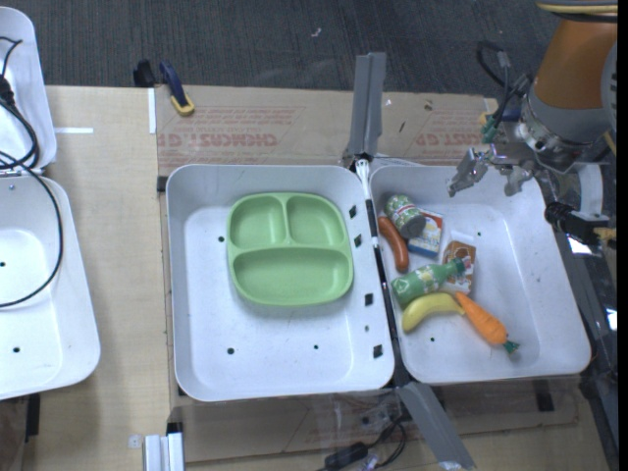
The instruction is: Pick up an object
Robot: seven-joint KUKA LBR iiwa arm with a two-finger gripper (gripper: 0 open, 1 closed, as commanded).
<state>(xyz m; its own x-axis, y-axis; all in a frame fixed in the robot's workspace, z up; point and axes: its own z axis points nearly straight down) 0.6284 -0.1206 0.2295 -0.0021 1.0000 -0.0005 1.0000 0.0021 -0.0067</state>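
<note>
The gripper [491, 172] hangs over the far right part of the right bin [535, 263], its two fingers spread apart with nothing between them. The grey arm [569, 77] with its orange band enters from the right edge.

The objects lie clustered in the left half of the right bin. A carrot [483, 321] lies with its long axis running diagonally, the thick orange end toward the upper left, touching the banana, and the green tip pointing to the lower right. A yellow banana [430, 308] lies just beside it, curved, its long axis running roughly left to right. A green bottle [428, 280] sits above the banana, lying on its side and angled slightly up to the right. A red sausage [394, 243] lies near the bin's left wall, its long axis running from the upper left to the lower right. A small can [404, 214] and a flat packet [458, 261] rest close by.

The left bin [196, 332] holds a green divided plate [289, 248].
</note>
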